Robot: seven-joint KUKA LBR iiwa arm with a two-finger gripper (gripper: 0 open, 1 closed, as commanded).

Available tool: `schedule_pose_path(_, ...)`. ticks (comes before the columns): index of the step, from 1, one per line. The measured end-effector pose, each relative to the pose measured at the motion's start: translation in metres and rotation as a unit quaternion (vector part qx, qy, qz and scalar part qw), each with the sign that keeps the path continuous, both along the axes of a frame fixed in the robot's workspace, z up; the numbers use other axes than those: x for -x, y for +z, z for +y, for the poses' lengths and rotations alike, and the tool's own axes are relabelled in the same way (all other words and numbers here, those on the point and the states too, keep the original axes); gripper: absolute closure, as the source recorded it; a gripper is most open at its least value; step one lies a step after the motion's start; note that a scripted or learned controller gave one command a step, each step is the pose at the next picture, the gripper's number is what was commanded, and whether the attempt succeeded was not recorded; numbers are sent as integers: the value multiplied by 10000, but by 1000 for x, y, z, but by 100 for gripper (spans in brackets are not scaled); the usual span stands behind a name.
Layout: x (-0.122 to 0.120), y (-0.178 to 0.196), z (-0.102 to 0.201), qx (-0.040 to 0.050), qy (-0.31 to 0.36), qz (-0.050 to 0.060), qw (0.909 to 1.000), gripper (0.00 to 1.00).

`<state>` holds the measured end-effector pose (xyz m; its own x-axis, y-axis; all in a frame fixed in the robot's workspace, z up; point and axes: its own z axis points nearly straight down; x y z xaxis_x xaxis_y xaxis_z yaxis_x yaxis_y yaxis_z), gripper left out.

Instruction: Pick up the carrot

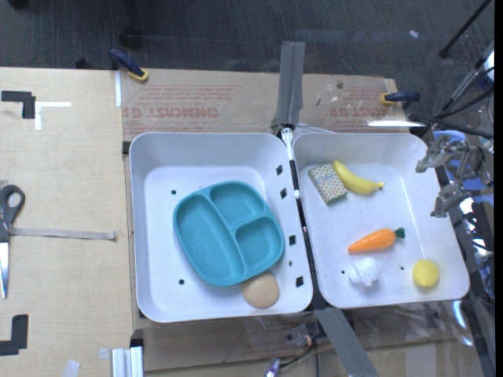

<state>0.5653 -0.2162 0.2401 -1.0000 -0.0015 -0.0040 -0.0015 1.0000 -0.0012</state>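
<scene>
Carrot [375,240]: lying on its side on the floor of the right bin [409,203], near the middle; orange body, green tip pointing toward the bin's right wall.
Jaws [445,181]: at the right rim of the right bin, amid metal parts and cables; open or closed, cannot tell.
Carrot relative to jaws: well apart; carrot down and to the left of the jaws in the camera view, nothing touching it, not between the fingers.
Arm: only the wrist-end hardware seen at the right side, blurred against clutter.
Right bin, other contents: banana [355,179] toward the back, just beside a speckled sponge-like block [327,184]; crumpled white item [365,272] just in front of the carrot, close but apparently not touching; round yellow fruit [425,273] near the front right corner.
Left bin [149,234]: blue divided plate [228,232] with three compartments, lying flat near the middle; round tan item [261,290] touching or just beside the plate's front edge.
Bins: side by side, inner walls touching along a seam with black clips.
Worktop [63,273]: pale wood surface to the left; scissors [8,214] at the left edge; cardboard sheet [196,100] behind the bins, held by blue and yellow clamps [130,64].
</scene>
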Motion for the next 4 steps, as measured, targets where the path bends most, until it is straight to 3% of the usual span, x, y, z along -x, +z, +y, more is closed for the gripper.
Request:
schedule_pose_path(1, 56, -147, 59, -2, -421, -1, 9991, 0)
schedule_pose_path(2, 54, -137, 60, 6, -402, -28, 9992, 100)
schedule_pose_path(3, 86, -130, 80, -5, -576, 6, 9983, 100)
schedule_pose_path(4, 85, -48, 149, -1, 989, -13, 9951, 100)
